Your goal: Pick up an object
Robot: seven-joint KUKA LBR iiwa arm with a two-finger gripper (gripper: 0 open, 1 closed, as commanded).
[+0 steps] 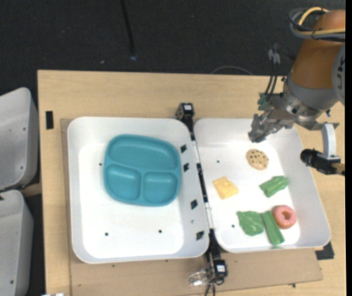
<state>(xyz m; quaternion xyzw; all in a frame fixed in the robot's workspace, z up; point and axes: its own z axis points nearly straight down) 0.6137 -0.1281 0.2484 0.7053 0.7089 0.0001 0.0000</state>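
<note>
Cookie (257,159) seems the likeliest pick, lying in the far part of the right bin (312,184), just near of the gripper (259,131). Going by size: the left bin (83,227) carries a teal tray (142,169) with three wells, set near its middle with bare floor all round; the right bin holds the loose pieces. Of these, the green leaf (248,221) and green stick (272,227) lie close to the near wall, a pink donut (284,216) resting against the stick (a crowded corner, awkward for fingers). A green pepper (273,185) lies toward the right wall, a yellow wedge (225,187) toward the middle divider, both with room around. The cookie stands clear of its neighbours, so a straight descent looks open. Whether the gripper's fingers are spread or closed I cannot tell; nothing is visibly held.
</note>
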